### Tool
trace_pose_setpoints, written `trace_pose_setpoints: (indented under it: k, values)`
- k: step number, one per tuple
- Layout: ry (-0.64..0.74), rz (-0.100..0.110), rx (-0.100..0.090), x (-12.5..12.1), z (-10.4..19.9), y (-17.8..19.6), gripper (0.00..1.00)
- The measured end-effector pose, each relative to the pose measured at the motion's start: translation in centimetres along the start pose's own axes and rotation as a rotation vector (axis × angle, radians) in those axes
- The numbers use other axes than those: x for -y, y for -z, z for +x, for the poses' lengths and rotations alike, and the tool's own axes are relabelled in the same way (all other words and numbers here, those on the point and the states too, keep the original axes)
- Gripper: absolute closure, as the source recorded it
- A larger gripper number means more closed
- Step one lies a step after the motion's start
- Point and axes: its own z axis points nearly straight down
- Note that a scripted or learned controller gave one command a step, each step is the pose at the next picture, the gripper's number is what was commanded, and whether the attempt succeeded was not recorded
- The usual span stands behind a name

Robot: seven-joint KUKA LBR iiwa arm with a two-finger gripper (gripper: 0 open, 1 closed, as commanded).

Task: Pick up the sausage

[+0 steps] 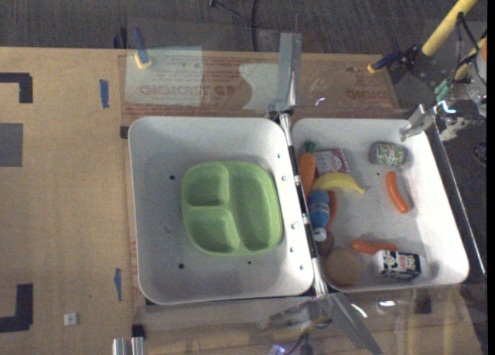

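Sausage [397,192] lies untouched on the floor of the right bin [452,231], toward its far-right side, just below a grey-green can [389,154] and right of a banana [338,182]. Nothing of the pick is done yet, as I judge it. The gripper [421,120] hangs over the bin's upper right corner, well apart from the sausage; whether its jaws are spread or closed I cannot tell. Reaching down, closing and lifting all remain. The left bin [155,145] carries a green divided plate [230,207].
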Motion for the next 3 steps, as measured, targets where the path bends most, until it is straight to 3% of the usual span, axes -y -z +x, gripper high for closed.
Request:
trace_pose_setpoints:
  k: [1, 2, 3]
  values:
    - [-0.219, 0.006, -0.018, 1.3, 0.7, -14.4, 0.00]
    - [-0.218, -0.001, -0.006, 1.3, 0.3, -13.2, 1.00]
    - [0.011, -0.002, 0.002, -2.9, 4.2, 0.3, 1.00]
